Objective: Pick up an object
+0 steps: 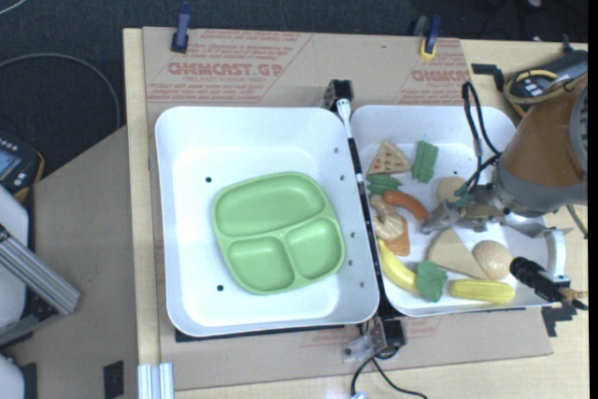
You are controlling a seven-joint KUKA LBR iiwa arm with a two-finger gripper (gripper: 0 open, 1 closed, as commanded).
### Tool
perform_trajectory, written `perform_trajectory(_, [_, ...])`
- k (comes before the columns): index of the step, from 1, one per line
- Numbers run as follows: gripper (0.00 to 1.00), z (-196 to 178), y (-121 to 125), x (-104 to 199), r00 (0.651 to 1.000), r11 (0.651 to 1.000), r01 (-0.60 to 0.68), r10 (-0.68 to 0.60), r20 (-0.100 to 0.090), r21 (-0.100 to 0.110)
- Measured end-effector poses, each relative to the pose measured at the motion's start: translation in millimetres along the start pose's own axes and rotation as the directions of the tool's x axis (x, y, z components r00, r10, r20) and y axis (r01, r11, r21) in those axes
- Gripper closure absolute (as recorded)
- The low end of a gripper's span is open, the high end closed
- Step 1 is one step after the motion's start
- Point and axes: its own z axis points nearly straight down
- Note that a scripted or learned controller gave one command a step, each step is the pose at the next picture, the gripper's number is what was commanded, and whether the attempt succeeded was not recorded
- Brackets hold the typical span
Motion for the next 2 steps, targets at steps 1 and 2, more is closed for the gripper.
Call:
perform_trajectory(1, [0.0, -5, -48, 55, 1.0, 1.0, 0.002, -0.002, 0.002, -0.006])
perform_trajectory(2, [0.0, -105, -46, -36, 1.0, 1.0, -0.005, 0.006, 0.013, -0.02])
